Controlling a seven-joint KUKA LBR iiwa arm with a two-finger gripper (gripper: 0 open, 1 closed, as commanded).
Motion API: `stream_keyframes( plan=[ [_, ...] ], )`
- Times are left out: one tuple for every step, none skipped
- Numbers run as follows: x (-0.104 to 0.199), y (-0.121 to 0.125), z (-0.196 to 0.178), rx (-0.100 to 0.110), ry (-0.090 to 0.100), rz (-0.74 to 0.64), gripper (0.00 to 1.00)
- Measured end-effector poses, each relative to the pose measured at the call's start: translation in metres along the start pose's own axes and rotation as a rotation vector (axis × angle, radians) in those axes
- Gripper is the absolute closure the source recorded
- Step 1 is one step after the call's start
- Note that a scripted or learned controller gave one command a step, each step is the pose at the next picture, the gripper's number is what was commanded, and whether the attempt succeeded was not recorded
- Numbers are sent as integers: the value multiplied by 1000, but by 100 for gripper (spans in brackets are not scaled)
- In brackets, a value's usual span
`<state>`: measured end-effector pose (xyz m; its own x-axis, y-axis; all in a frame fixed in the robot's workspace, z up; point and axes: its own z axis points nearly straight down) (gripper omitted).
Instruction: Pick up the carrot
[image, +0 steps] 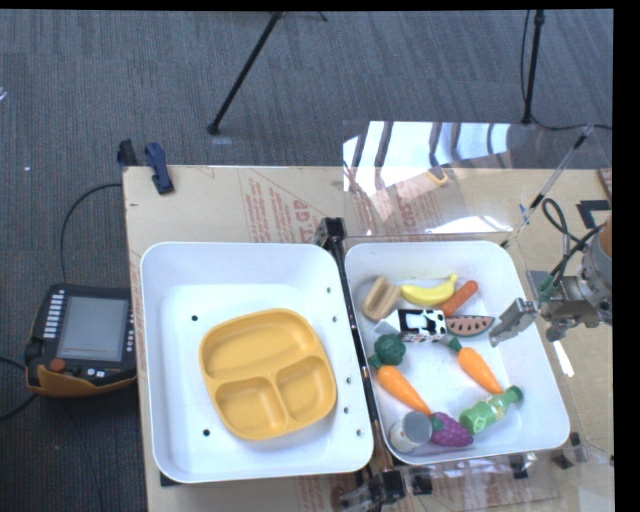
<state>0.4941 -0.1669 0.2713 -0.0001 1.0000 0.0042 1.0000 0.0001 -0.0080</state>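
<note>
Pincer (520, 320) parked at the right edge of the frame, over the right rim of the right bin (540, 395), nothing between its fingers; open or closed, can't tell from this angle.

Two carrots down in that bin: one carrot (403, 389) lower middle of the frame, just below the broccoli (388, 350), and another carrot (479, 369) further right, under the watermelon slice (468, 324). Also in there: banana (428, 292), toy cow (421, 324), grapes (450, 431), green bottle (490, 409). Left bin (170, 300) holding a yellow divided plate (266, 373). Pendant (85, 338) sitting on the floor at the far left.
</note>
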Motion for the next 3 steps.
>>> stream_keyframes(
  plan=[
    [9, 17, 143, 16, 5, 113, 0],
    [-35, 24, 187, 5, 3, 156, 0],
    [-37, 24, 177, 7, 8, 165, 100]
  ],
)
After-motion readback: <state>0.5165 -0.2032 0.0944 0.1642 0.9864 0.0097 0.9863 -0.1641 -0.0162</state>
